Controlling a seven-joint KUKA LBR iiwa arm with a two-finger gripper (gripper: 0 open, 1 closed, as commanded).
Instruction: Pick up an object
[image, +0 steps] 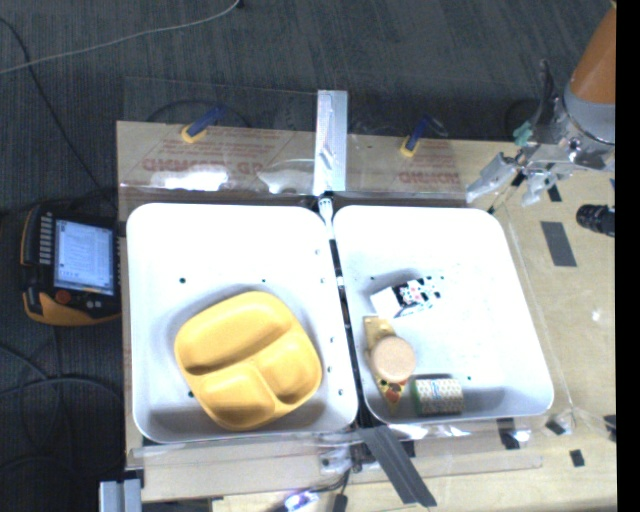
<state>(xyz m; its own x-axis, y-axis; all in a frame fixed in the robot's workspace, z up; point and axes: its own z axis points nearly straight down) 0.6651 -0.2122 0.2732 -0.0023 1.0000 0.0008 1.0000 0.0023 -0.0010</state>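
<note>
My gripper (508, 184) hangs outside the right bin (520, 300), above the bench beyond the bin's far right corner. Its silvery fingers are spread open and hold nothing. Inside the right bin, a small white box with black print (410, 296) lies near the middle. A bottle with a round tan cap (392, 360) lies in front of it, close to the bin's left wall. Beside the bottle, a short patterned can (438, 395) lies on its side against the near wall. A yellow divided plate (248, 358) rests in the left bin (160, 250).
A clear plastic sheet (240, 160) with blue and yellow clips covers the bench behind the bins. A control pendant with a lit screen (72, 262) sits on the floor to the left. Dark tape strips (558, 243) mark the bench to the right.
</note>
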